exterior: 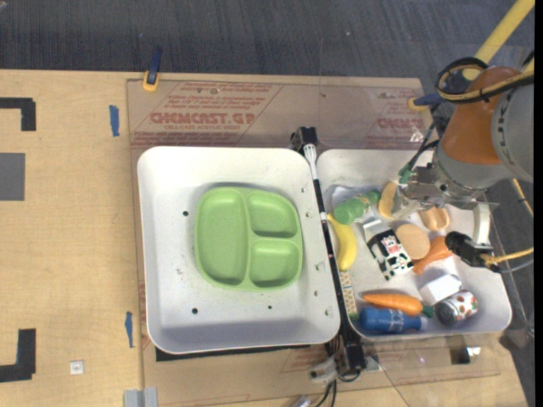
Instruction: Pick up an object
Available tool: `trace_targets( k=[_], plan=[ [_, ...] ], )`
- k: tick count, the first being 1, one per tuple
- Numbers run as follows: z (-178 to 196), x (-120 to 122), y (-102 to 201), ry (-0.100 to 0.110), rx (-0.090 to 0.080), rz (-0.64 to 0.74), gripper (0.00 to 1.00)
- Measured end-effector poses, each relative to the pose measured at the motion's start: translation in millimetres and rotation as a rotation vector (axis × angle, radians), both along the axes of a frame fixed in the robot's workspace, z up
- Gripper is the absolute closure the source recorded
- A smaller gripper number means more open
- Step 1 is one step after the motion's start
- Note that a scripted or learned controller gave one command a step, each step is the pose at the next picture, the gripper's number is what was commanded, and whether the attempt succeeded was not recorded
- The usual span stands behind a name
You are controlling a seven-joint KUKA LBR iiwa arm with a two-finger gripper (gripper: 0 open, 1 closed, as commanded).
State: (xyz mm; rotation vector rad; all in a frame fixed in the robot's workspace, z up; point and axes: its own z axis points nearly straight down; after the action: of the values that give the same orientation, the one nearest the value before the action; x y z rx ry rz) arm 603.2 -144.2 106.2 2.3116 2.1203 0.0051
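Hovering near the right bin's [501, 312] far rim, the gripper [422, 200], grip state unclear, had toys crowded below it.

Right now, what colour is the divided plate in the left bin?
Light green divided plate, seen in the camera view.

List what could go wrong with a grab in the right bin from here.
1. The right bin is crowded: the banana, the carrot and the blue bottle lie close together, so a grab may catch two things or push one aside.
2. The gripper sits near the bin's far wall, so the wall might get in the way.
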Motion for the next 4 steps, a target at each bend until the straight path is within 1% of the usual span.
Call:
trace_targets(
  k=[1,2,3,4],
  plan=[
    [92,-55,72,0.001,0.005,-0.050,1.00],
    [125,-91,50,0.005,0.001,-0.375,1.00],
    [102,-125,84,0.017,0.005,-0.640,1.00],
    [112,-124,84,0.017,0.005,-0.636,1.00]
  ],
)
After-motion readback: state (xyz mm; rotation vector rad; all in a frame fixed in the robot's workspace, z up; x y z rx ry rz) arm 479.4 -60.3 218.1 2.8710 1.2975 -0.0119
